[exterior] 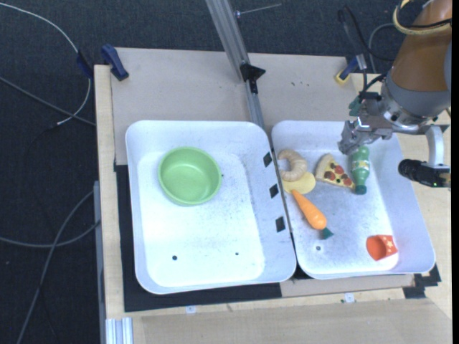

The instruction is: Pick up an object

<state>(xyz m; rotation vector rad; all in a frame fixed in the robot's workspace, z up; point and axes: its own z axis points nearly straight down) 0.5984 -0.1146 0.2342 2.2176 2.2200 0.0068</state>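
The right bin [409, 213] holds several toy foods. A green bottle [360, 170] lies at its upper right, beside a pizza slice [333, 172]. A tan ring-shaped pastry [292, 163] and a pale yellow piece [303, 184] sit near the bin's left wall. An orange carrot [311, 211] lies below them, and a small orange cup [381, 246] rests at the lower right. My gripper [355, 143] hangs over the bin's upper right, right above the top end of the green bottle. Whether it touches the bottle is unclear.
A green bowl [189, 175] stands in the left bin [208, 264]. A metal pole [229, 34] slants down to the gap between the bins. A black part [423, 172] juts out beside the right bin's right wall.
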